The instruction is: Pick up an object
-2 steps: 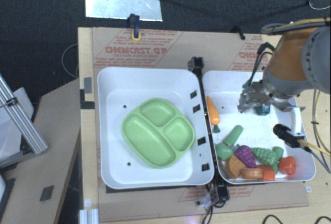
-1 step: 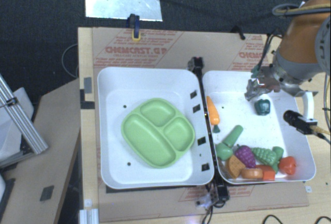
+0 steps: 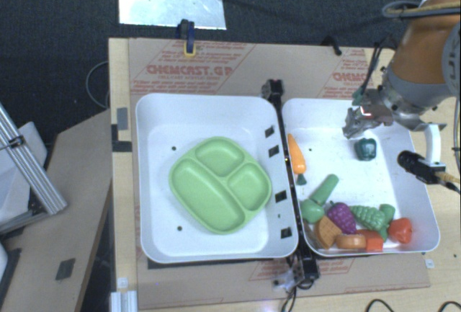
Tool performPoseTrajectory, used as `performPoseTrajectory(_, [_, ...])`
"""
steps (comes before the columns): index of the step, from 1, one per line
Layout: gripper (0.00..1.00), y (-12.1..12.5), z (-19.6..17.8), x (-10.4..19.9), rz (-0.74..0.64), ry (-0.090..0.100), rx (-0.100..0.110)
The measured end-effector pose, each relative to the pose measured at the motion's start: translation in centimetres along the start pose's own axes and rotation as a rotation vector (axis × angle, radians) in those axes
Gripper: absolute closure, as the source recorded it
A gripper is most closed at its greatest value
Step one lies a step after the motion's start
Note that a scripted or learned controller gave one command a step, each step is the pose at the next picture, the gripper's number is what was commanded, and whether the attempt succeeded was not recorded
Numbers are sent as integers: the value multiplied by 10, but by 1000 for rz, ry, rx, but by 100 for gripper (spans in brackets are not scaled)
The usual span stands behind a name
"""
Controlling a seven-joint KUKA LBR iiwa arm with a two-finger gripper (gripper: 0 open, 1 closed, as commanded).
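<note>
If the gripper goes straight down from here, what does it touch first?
Likely bare floor of the right white bin. The gripper points down just left of the small dark green toy, though depth is unclear from one view.

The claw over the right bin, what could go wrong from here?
The claw hangs beside the dark green toy, not over it, so a closing grip may miss. That toy looks small and rounded and might roll away. The right bin's far wall is close, so a drift could knock it.

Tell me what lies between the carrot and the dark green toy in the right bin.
Nothing: the camera view shows bare white bin floor between the carrot and the dark green toy.
</note>
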State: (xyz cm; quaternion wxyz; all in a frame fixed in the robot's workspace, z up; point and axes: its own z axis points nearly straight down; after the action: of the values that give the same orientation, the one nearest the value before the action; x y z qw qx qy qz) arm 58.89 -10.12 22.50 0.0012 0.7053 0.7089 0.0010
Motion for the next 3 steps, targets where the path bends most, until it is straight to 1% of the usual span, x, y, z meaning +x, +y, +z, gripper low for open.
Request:
performPoseTrajectory(1, [100, -23, -3, 24, -1, 1, 4])
performPoseTrajectory(2, [100, -23, -7, 27, -1, 1, 1])
performPoseTrajectory(3, [100, -21, -8, 38, -2, 1, 2])
